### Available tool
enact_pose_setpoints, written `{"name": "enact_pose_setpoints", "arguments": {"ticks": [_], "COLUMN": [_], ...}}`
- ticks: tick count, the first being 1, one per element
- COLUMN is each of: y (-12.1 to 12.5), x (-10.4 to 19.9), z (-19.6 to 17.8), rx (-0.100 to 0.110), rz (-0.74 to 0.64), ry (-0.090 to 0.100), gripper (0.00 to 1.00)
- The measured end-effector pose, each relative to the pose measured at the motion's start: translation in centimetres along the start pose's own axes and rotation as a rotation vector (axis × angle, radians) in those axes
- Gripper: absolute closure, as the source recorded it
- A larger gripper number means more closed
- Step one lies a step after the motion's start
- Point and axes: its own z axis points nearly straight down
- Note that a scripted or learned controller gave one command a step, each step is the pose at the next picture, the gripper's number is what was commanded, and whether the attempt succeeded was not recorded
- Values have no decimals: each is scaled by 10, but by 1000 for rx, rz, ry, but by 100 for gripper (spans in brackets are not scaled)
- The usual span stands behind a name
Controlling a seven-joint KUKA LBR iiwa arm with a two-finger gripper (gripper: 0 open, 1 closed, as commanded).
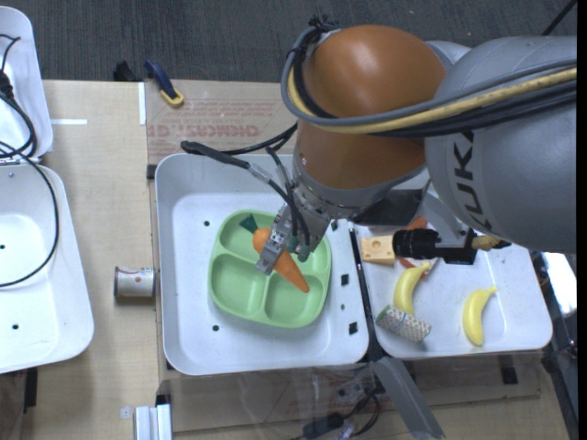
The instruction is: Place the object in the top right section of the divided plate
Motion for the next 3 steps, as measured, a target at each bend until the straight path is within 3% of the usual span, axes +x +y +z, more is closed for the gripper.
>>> {"name": "enact_pose_setpoints", "arguments": {"ticks": [1, 2, 3], "y": [0, 0, 30], "x": [0, -1, -33], "z": [0, -8, -13], "rx": [0, 1, 1], "rz": [0, 0, 256], "ry": [0, -1, -1], "gripper": [0, 100, 100]}}
